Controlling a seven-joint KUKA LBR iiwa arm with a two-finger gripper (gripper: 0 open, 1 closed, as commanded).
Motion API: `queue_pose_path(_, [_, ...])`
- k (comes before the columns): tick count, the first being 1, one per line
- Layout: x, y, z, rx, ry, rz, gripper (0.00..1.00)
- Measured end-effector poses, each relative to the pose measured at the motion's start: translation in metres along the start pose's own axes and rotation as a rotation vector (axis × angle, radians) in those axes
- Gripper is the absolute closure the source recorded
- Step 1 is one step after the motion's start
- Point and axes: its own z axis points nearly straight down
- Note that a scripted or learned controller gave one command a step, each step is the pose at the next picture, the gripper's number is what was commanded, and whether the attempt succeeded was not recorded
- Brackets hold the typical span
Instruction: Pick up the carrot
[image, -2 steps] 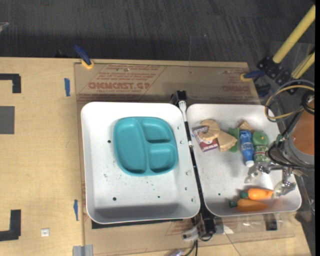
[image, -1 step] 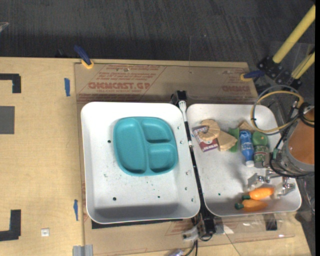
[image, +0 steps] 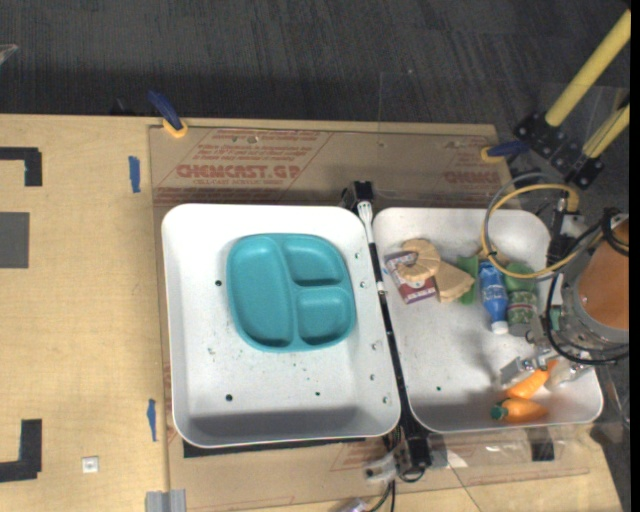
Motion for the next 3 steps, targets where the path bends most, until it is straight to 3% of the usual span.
queue_pose_path(1, [-0.0021, -0.0031, -0.0120, 0.007, -0.003, 0.002, 1.00])
queue_pose_path(2, [-0.0053, -0.0053, -0.0215, 0.012, -0.009, 0.005, 1.00])
queue_pose_path(3, [-0.0053, -0.0052, -0.0213, 0.011, -0.009, 0.005, 0.00])
